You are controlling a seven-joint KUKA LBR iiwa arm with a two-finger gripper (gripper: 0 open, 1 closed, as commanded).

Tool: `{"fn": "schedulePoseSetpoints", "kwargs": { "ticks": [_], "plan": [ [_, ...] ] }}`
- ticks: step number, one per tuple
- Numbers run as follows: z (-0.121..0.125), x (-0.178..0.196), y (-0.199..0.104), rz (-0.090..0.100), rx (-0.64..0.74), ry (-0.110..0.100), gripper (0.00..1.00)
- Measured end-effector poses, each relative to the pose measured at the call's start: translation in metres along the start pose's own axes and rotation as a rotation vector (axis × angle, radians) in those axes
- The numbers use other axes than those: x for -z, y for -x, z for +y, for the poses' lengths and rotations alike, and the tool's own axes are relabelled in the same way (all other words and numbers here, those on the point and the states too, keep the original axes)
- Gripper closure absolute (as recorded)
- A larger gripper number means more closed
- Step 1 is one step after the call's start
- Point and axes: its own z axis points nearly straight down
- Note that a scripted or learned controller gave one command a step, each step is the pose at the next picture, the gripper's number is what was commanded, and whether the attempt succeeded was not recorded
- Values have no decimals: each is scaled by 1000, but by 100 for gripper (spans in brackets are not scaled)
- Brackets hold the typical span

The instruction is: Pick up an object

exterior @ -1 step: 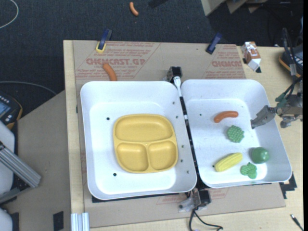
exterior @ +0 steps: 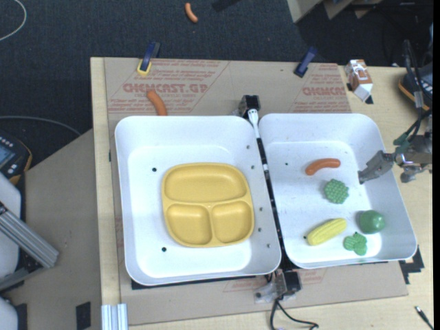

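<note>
The right bin (exterior: 302, 133) holds several toy foods. An orange sausage (exterior: 322, 166) lies near its middle, with a green broccoli piece (exterior: 336, 191) just below it. A yellow corn cob (exterior: 326, 231), a round green fruit (exterior: 371, 221) and a small leafy green piece (exterior: 355, 243) lie along the front. My gripper (exterior: 377, 165) reaches in over the bin's right wall, to the right of the sausage and above the round fruit. I see nothing held in it.
The left bin (exterior: 137, 143) holds a yellow divided plate (exterior: 207, 204). A loose orange sausage (exterior: 157, 102) lies on the cardboard behind that bin, and another (exterior: 191, 12) on the dark floor. Clamps (exterior: 146, 59) hold the board's back edge.
</note>
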Motion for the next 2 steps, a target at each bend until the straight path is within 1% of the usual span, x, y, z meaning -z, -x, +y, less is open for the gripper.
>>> {"fn": "schedulePoseSetpoints", "kwargs": {
  "ticks": [1, 2],
  "plan": [
    [3, -51, 9, 2, -1, -6, 0],
    [-1, -98, 17, 3, -1, -7, 0]
  ]
}}
